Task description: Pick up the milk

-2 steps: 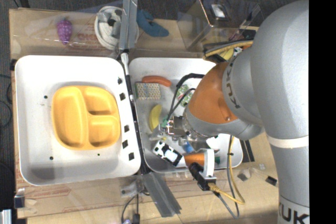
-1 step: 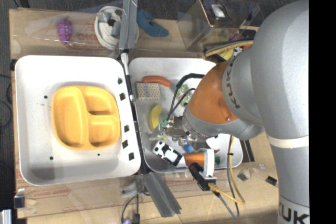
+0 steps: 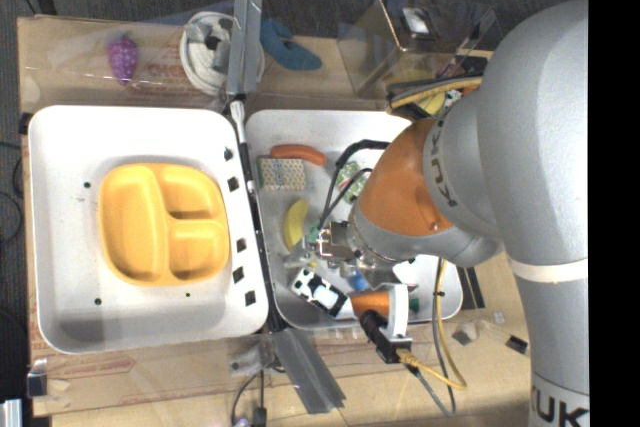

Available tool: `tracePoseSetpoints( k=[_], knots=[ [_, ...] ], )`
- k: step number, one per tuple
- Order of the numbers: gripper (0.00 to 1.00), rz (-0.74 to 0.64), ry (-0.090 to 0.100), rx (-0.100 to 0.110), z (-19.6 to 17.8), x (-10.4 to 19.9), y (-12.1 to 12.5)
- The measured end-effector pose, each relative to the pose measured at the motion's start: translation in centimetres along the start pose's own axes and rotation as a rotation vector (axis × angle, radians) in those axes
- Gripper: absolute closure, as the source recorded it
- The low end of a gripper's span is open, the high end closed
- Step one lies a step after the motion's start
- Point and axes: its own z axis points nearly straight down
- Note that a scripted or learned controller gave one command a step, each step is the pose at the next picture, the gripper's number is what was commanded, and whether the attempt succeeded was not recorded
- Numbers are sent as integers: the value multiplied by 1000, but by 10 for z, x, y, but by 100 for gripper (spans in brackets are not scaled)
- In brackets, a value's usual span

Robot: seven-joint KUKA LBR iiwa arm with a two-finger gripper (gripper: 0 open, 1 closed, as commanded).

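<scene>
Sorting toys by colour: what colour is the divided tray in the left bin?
Yellow: the sectioned plastic tray, clearest in the camera view.

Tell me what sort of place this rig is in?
Likely a robotics lab test bench: two white bins side by side, toy food like a hot dog, and loose cables.

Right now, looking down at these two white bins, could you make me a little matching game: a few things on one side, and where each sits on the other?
Things:
1. yellow divided tray
2. banana
3. purple grapes
4. hot dog

Places:
A. on the bench behind the left bin
B. in the left bin
C. at the back of the right bin
D. middle of the right bin, by the gripper

Pairs: 1-B, 2-D, 3-A, 4-C
</scene>
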Motion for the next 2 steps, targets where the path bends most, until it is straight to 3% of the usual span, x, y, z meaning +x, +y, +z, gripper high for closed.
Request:
tracePoseSetpoints(
  k=[2],
  knots=[
    [0,0,0,0,0,0,0]
  ],
)
